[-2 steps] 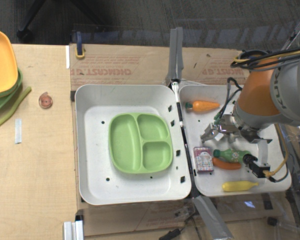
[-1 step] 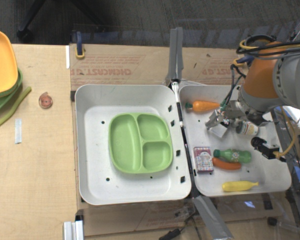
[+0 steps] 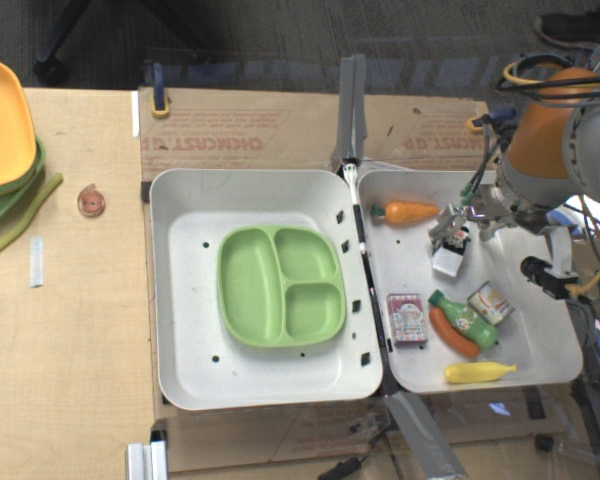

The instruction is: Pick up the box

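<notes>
pincer [image 3: 450, 240] over right bin [image 3: 540, 373], grip state unclear, above box [image 3: 407, 319].

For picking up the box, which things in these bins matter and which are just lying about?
Job:
small pink and white rectangular box
two-finger gripper
right white bin

Lying about:
green three-compartment plastic plate
orange toy carrot
yellow toy banana
green bottle
left white bin
</notes>
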Robot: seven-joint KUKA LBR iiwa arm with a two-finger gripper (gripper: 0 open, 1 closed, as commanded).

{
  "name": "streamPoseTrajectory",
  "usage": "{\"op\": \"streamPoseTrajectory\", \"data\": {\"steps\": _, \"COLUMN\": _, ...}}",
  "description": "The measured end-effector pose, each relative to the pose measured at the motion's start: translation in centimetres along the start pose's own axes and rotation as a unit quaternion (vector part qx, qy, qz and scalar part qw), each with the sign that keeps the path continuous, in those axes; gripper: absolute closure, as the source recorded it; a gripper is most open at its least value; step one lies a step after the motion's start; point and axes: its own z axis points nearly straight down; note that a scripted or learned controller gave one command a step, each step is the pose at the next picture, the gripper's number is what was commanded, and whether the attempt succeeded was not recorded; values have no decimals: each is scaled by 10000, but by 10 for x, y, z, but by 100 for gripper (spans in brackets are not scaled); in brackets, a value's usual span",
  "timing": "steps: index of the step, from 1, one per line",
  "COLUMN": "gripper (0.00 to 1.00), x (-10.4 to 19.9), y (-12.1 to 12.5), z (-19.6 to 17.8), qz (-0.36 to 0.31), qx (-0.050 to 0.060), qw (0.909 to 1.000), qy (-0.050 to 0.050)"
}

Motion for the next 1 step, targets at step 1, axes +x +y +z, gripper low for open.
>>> {"op": "streamPoseTrajectory", "data": {"steps": 1, "gripper": 0, "x": 10, "y": -58, "z": -54, "qz": 75, "qx": 25, "qw": 10000, "qy": 4}}
